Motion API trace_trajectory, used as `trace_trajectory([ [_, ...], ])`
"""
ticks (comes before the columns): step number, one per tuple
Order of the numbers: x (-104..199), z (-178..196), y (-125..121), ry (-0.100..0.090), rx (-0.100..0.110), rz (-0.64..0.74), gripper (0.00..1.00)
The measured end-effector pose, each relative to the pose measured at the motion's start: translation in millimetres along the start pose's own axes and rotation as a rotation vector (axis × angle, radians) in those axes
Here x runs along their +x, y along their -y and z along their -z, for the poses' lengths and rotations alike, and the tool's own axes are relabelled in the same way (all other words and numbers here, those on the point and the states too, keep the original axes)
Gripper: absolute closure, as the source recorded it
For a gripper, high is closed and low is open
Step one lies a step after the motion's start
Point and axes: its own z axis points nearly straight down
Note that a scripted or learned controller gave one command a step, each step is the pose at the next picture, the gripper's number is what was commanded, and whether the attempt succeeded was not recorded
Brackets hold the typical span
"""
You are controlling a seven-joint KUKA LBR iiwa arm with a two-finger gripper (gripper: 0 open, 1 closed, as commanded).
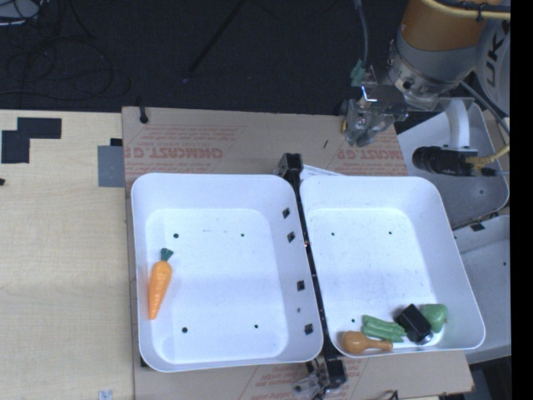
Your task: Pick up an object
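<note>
Carrot (pixel 159 288) lies in the left bin (pixel 208 192), close to that bin's left wall and toward the near side. Orange body, small green top pointing away from the camera, long axis roughly parallel to the wall. It lies alone on the white floor, apart from everything else.

Right bin (pixel 379 192) holds a small cluster in its near right corner. A green pod-shaped piece (pixel 384 328) lies flat, with an orange-tan pear-like piece (pixel 365 342) just in front of it, against the near wall. A black block (pixel 413 322) sits tilted beside the pod, touching or overlapping a green rounded piece (pixel 434 314) at the corner. I cannot tell exactly which of these touch one another; they are packed close.

My gripper (pixel 364 125) hangs above the cardboard sheet (pixel 216 140) behind the right bin's far edge, outside both bins and well apart from the carrot and the cluster. Nothing sits between my fingers. The tips are small and dark against the board, and I cannot tell how wide they stand. The orange band (pixel 445 15) of my arm is at the upper right, above the wrist.

The two bins touch along a black divider (pixel 300 248) running down the middle. A pale wooden bench top (pixel 58 248) spreads to the left of the bins.
</note>
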Motion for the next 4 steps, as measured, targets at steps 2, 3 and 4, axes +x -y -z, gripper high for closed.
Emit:
trace_trajectory([
  [2, -70, -129, 10, 0.001, 0.015, -0.009, 1.00],
  [3, -20, -10, 3, 0.000, -0.002, -0.001, 1.00],
  [4, -54, -7, 53, 0.000, 0.012, -0.009, 1.00],
])
